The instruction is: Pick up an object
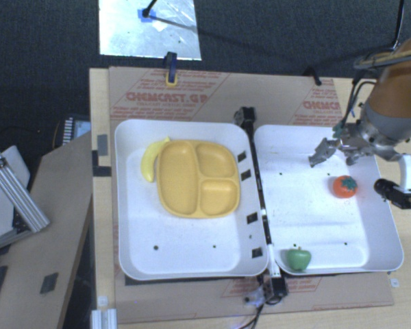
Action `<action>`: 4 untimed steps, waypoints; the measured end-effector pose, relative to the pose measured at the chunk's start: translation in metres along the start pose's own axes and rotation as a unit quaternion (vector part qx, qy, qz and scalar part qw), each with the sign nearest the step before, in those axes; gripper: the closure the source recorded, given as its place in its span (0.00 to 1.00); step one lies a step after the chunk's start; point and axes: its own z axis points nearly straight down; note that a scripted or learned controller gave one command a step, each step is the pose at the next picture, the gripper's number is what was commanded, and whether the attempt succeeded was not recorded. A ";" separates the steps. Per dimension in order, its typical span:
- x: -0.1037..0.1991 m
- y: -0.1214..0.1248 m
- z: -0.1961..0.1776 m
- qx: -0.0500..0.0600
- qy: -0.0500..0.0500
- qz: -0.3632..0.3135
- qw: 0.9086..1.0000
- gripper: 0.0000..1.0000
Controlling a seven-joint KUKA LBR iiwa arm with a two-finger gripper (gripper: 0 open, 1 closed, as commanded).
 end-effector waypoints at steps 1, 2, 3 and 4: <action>0.007 0.000 0.061 0.002 0.000 0.000 1.000 0.00; 0.007 0.000 0.102 0.001 0.000 0.001 1.000 0.00; 0.007 0.002 0.089 -0.002 -0.001 0.001 1.000 1.00; 0.002 0.004 0.025 -0.003 -0.001 0.000 1.000 1.00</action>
